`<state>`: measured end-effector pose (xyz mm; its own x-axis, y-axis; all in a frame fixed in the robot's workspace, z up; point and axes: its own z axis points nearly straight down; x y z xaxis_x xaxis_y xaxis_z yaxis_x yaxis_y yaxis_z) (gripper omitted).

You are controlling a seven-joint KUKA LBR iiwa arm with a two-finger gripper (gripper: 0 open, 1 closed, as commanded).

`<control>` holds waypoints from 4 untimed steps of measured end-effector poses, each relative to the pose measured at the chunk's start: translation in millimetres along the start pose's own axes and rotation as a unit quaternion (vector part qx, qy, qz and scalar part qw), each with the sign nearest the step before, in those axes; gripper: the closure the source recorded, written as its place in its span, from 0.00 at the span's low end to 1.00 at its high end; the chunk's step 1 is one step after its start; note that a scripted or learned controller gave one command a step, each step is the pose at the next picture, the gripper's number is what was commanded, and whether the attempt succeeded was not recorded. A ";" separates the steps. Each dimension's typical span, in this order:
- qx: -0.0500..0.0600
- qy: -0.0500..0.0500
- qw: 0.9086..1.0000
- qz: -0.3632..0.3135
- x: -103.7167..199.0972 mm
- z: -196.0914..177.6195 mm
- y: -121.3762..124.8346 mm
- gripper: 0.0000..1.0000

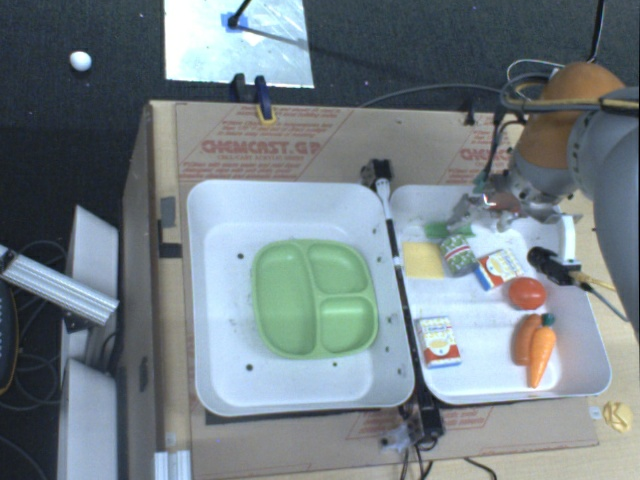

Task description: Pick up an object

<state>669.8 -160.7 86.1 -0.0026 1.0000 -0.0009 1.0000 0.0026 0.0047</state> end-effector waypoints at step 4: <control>0.000 0.000 1.000 -0.001 29.8 -0.1 0.2 0.00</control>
<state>669.9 -131.0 86.1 -0.0044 1.0000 -0.0009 1.0000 0.0044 0.0047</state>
